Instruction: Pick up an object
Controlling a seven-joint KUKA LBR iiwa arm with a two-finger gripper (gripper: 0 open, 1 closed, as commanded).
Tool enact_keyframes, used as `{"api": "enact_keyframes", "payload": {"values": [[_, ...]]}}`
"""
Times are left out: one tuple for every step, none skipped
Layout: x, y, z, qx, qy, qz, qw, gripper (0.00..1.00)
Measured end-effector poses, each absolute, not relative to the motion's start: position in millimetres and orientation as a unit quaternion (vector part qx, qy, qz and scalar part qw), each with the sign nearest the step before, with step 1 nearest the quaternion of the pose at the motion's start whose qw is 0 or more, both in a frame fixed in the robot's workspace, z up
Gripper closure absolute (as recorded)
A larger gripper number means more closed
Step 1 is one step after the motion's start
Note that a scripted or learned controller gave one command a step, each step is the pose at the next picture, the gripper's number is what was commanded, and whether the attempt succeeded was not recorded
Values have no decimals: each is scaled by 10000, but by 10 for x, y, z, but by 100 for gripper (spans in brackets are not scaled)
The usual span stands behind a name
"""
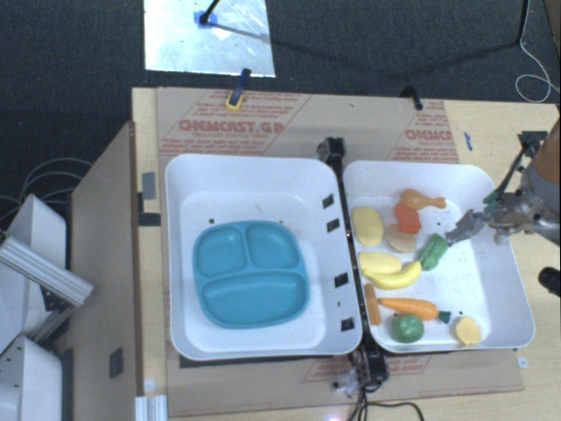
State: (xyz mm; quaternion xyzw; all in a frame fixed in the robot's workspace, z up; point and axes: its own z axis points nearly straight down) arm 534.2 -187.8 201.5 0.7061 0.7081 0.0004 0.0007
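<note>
The right bin (508,288) holds several toy foods. An orange drumstick (421,202) lies at the back, with a pale yellow potato-like piece (368,226) and a beige and red piece (403,236) near it. A green vegetable (432,251) and a banana (392,273) sit in the middle. Toward the front are a carrot (408,306), a green round piece (406,327) and a small yellow piece (468,330). My gripper (458,230) reaches in from the right, low over the bin, its tip just right of and above the green vegetable.
The left bin (188,191) carries a blue divided plate (252,273). A black divider with clips (346,253) runs between the bins. Brown cardboard (263,125) lies under both bins, and a shiny sheet (209,23) rests on the floor behind the bench.
</note>
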Motion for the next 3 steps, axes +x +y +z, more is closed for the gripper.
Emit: {"api": "enact_keyframes", "payload": {"values": [[5660, -1736, 796, 7048, 7094, 5, 8, 0], [5667, -1755, 954, 7055, 7087, 13, 22, 100], [5746, -1091, 1510, 7034, 7108, 32, 18, 100]]}}
